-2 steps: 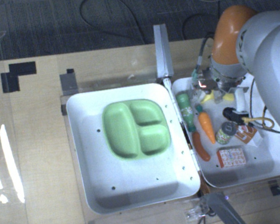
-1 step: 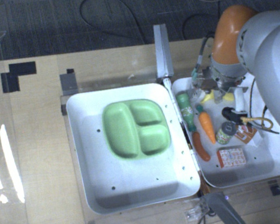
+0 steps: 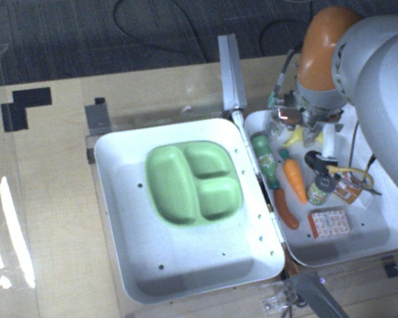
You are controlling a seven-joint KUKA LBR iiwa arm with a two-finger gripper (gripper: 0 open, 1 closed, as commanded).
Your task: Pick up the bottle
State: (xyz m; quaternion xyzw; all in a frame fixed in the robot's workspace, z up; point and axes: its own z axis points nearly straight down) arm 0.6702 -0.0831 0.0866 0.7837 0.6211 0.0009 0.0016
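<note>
A green bottle (image 3: 264, 155) lies lengthwise along the left wall of the right bin (image 3: 392, 231), cap toward the far end. A small jar-like bottle with a yellow-green label (image 3: 317, 190) stands near the bin's middle, right of an orange carrot (image 3: 294, 180). My gripper (image 3: 303, 123) hangs over the far end of the right bin, under the orange wrist band, to the right of the green bottle's far end and apart from it. Nothing visible is held in it.
A red sausage-shaped item (image 3: 285, 209) lies beside the carrot. A patterned flat packet (image 3: 329, 222) rests near the bin's front, and a yellow item (image 3: 293, 135) lies just under the gripper. The left bin (image 3: 131, 226) holds a green divided plate (image 3: 192, 181).
</note>
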